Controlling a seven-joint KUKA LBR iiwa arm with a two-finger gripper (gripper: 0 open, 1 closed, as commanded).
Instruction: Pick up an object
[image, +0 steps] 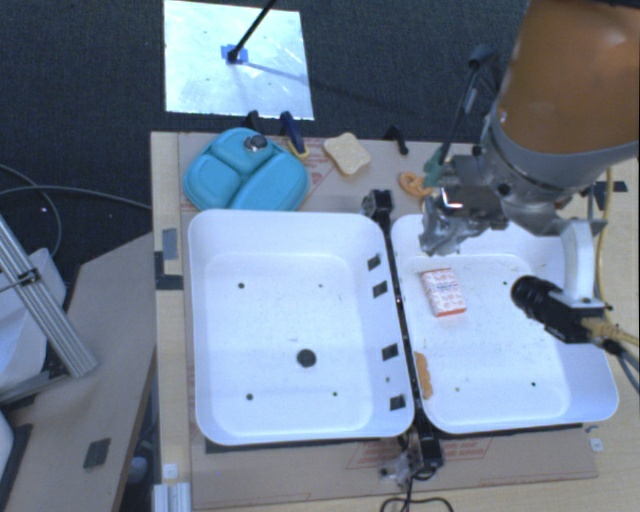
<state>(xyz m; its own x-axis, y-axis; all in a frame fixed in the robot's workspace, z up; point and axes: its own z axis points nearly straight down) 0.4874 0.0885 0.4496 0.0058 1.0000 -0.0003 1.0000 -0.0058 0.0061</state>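
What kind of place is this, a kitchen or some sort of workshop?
Most likely a robot test lab, not a kitchen: a grey arm hangs over two white bins, one holding a small box, with cables on the dark floor.

So there was just the one camera, fixed up above the bench (300, 470) and looking down at a slant — not straight overhead, since the far edge sat near the top of the frame along with some dark floor (80, 90) beyond it. It was far enough back to fit both white bins whole, the left bin (215, 330) and the right bin (590, 385) side by side across the middle. The arm (575, 80) came in from the right and loomed big at the upper right corner — much nearer the lens than the bins were.
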